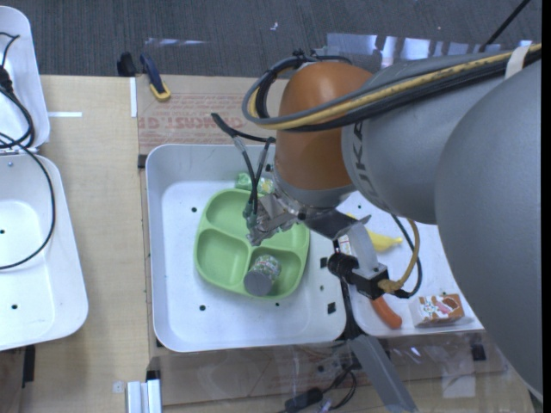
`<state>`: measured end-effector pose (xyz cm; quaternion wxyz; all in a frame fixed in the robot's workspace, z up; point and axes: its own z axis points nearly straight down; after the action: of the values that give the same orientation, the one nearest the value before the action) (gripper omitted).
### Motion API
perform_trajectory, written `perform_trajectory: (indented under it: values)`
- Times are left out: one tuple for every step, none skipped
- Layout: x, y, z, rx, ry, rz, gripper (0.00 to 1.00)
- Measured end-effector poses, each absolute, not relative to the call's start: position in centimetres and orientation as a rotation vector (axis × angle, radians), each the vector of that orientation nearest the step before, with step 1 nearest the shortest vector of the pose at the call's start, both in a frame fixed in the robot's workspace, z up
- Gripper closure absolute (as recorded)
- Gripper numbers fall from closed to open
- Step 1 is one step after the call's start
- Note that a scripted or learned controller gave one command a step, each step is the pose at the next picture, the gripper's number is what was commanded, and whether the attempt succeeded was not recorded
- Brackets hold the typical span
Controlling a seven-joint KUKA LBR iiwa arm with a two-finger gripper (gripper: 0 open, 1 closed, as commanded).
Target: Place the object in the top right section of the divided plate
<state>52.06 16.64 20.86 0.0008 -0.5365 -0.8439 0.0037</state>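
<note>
Camera view: gripper (263, 224) hung low over green divided plate (225, 249) in right bin (168, 256). Couldn't tell finger state or any hold. Grey cylindrical object (262, 273) lay in plate's near-right section, just below gripper. Judged unfinished: top right section not yet reached.

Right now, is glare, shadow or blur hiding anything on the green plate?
Camera view: light is even, with no glare on the green plate; the gripper over it looks soft and slightly blurred; the grey can on the plate is sharp enough to make out; the arm blocks the plate's right edge and casts only a faint shadow.
</note>
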Motion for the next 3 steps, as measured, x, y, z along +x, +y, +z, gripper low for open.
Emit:
perform_trajectory:
  values:
    - [49.6,12.7,19.8,-1.504,-2.756,0.006,1.00]
    - [47.8,15.2,22.8,-1.394,-2.816,0.002,1.00]
    - [49.6,16.3,20.0,-1.332,-2.843,0.006,1.00]
